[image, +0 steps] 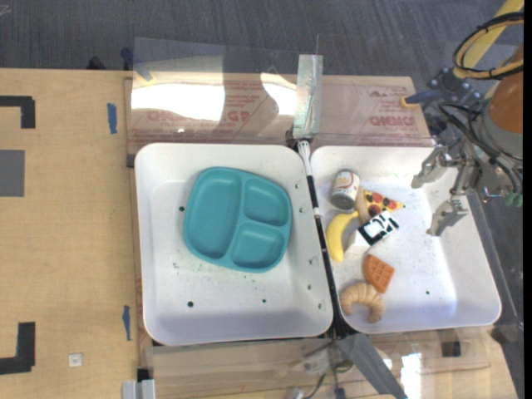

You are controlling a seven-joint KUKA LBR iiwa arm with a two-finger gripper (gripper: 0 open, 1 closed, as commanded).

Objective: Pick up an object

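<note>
- Closest to the camera in the right bin (478,302) there's a croissant (363,298), lying near the front wall.
- Just behind it is an orange waffle (379,272), pretty much touching the croissant.
- Next up, a banana (337,235) lying along the bin's left side, with a black-and-white card (378,228) just beside it.
- A little pizza slice (381,200) sits right behind the card, and a can (344,189) lies next to it, toward the back left corner.
- Left bin (158,248) has a teal divided plate (237,219) roughly in the middle.
- The gripper (442,196) hangs over the right side of the right bin, fingers spread apart with nothing between them, well apart from the food.
</note>
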